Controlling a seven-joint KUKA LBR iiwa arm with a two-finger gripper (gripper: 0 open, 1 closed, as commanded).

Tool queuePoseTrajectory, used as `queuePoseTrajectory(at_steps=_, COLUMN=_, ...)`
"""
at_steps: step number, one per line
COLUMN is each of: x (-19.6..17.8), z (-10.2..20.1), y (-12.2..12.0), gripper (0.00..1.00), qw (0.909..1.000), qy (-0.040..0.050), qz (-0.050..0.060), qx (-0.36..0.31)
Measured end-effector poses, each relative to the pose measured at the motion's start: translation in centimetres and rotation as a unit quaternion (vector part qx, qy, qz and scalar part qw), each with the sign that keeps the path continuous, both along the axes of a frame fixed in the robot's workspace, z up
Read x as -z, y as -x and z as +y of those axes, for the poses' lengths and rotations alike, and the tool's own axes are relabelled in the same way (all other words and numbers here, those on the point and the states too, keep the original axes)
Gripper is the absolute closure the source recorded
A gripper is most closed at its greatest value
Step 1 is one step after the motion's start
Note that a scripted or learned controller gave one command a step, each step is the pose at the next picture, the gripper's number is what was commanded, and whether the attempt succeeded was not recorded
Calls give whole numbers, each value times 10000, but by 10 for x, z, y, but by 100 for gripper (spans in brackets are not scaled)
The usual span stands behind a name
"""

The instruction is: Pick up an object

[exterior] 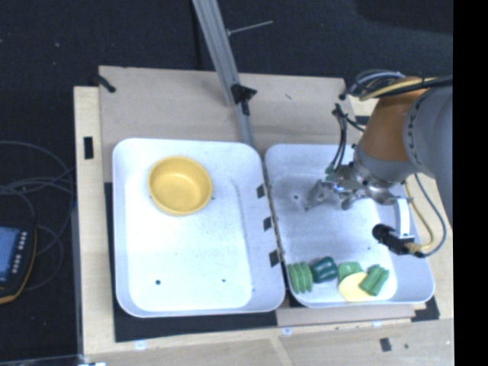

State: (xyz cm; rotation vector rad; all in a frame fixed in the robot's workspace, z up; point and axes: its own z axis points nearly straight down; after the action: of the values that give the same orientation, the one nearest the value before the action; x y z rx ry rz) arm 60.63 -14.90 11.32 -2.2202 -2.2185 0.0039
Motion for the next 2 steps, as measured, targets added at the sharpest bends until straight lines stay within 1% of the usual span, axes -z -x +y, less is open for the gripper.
queuePoseTrajectory(at_steps=1, x=-13, z=-1, y=-1, gripper=100, qw=10000, qy=1, qz=-30, qx=6)
queuePoseTrajectory(at_steps=2, x=-66, z=6, y=4, gripper=100, qw=10000, qy=5, qz=-46, qx=-4)
